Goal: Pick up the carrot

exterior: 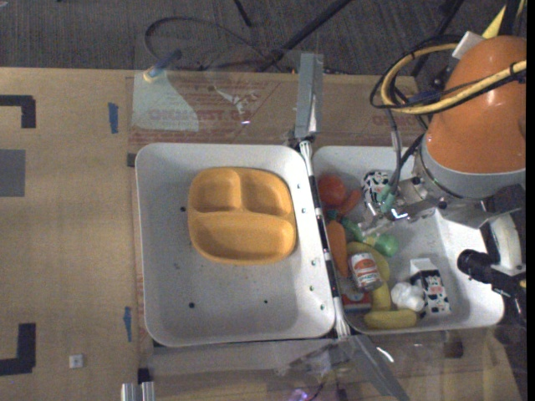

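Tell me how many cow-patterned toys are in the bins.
2, both in the right bin: one cow-patterned toy near its far edge, another near its front right. More may be hidden under the arm.

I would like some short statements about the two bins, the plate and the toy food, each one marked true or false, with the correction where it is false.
1. The orange divided plate lies in the left bin. True.
2. The carrot rests on the plate. False: it lies in the right bin, close to the wall between the bins.
3. The gripper is over the right bin. True.
4. The banana lies in the left bin. False: it lies at the near edge of the right bin.
5. The tomato sits beyond the carrot's far end, in the same bin. True.
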{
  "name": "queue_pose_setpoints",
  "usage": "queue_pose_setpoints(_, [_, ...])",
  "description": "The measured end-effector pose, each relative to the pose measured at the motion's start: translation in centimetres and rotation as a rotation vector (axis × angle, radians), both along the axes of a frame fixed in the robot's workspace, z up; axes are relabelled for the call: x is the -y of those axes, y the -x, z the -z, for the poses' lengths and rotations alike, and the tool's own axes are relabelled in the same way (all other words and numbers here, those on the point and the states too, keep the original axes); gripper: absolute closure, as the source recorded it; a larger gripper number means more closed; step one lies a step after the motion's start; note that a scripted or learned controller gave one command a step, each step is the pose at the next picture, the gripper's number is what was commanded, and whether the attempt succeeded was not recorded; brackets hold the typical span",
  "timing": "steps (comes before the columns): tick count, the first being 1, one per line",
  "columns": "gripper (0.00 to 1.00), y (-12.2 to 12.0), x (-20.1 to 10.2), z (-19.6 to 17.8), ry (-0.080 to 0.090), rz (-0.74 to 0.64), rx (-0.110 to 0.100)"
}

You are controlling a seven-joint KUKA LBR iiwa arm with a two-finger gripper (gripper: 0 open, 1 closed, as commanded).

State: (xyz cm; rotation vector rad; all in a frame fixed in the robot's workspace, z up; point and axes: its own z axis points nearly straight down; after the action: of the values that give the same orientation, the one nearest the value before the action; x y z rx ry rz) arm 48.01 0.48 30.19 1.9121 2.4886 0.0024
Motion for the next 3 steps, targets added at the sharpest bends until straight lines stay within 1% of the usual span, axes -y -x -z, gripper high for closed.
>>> queue_pose_setpoints(1, [1.00, 0.0, -4.1, -4.2, -0.001, 0.069, -0.001])
queue_pose_setpoints(2, [1.00, 0.1, -1.4, -2.2, -0.001, 0.377, -0.007])
queue_pose_setpoints(3, [1.00, 0.0, 0.3, 1.3, -0.001, -0.066, -0.006])
